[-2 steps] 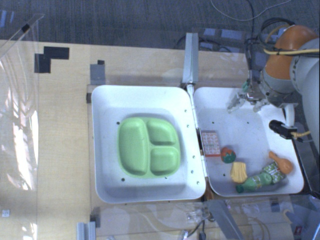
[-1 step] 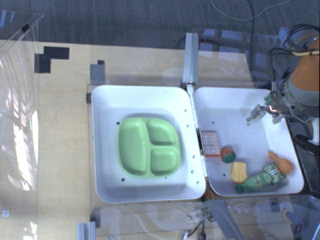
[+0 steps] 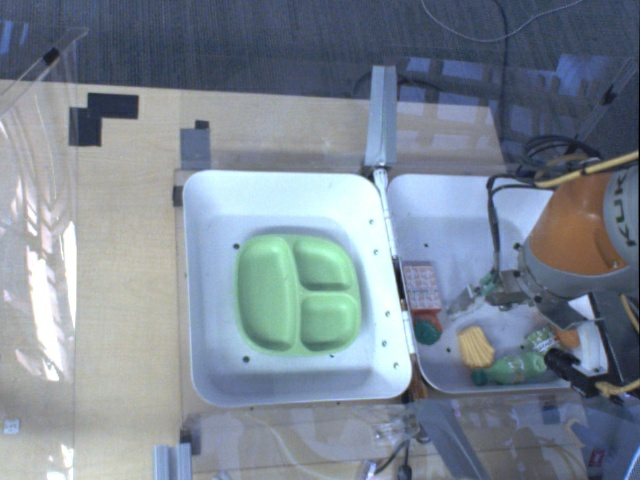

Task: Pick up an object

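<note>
Currently, the green bottle (image 3: 512,369) lies on its side along the near edge of the right bin (image 3: 440,208), with the yellow corn cob (image 3: 475,345) just beside it and a small green-and-red item (image 3: 427,329) toward the bin's near left corner. Either is probably light and rigid; the bottle is likely slippery and is best gripped across its middle. The gripper (image 3: 500,290) sits above these objects; its opening cannot be determined, and nothing is visibly held. Farther back, a printed card (image 3: 420,284) lies by the left wall. The left bin (image 3: 205,268) carries a green divided tray (image 3: 297,291). Beyond, a wooden bench (image 3: 120,268) meets dark carpet (image 3: 250,18).
</note>
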Robot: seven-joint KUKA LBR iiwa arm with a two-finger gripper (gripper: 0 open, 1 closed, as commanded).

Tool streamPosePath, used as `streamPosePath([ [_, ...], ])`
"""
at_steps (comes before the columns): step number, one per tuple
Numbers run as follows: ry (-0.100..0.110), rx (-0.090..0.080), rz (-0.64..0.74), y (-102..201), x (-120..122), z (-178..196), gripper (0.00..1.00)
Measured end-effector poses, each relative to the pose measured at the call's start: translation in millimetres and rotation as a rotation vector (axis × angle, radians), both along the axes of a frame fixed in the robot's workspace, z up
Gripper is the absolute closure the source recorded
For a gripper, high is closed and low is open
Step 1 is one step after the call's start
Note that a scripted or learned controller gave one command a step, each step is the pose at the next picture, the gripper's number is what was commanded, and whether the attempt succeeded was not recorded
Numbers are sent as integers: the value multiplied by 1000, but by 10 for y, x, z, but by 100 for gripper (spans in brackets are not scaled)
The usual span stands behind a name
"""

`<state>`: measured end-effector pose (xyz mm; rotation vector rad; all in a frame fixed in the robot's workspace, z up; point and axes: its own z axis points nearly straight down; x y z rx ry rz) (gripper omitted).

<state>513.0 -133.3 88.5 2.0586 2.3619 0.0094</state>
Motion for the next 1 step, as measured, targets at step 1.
streamPosePath([
  [1, 6, 0, 100, 198, 733, 463, 0],
])
